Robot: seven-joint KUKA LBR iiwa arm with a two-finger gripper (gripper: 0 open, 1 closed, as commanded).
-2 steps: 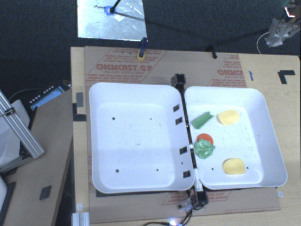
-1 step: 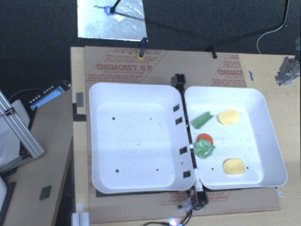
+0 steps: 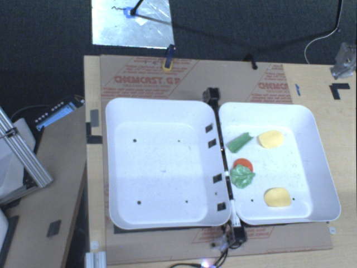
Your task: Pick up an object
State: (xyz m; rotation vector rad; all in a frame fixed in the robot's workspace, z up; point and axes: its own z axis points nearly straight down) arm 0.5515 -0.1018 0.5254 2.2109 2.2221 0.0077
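Observation:
The right bin [image 3: 312, 144] holds several small items. A long green piece [image 3: 240, 142] lies near its left wall. A yellow lump [image 3: 270, 139] sits to the right of it. Lower down, a red disc [image 3: 243, 164] lies partly under a crumpled green leafy piece [image 3: 242, 176]. Another yellow lump [image 3: 277, 197] rests near the bin's front.
The left bin [image 3: 162, 163] lies beside the right one, joined along a black clipped seam [image 3: 218, 155]. Both rest on a cardboard sheet [image 3: 145, 77] on the bench. A shiny metal plate [image 3: 131, 14] lies on the dark floor beyond. A metal frame [image 3: 22, 155] stands at left.

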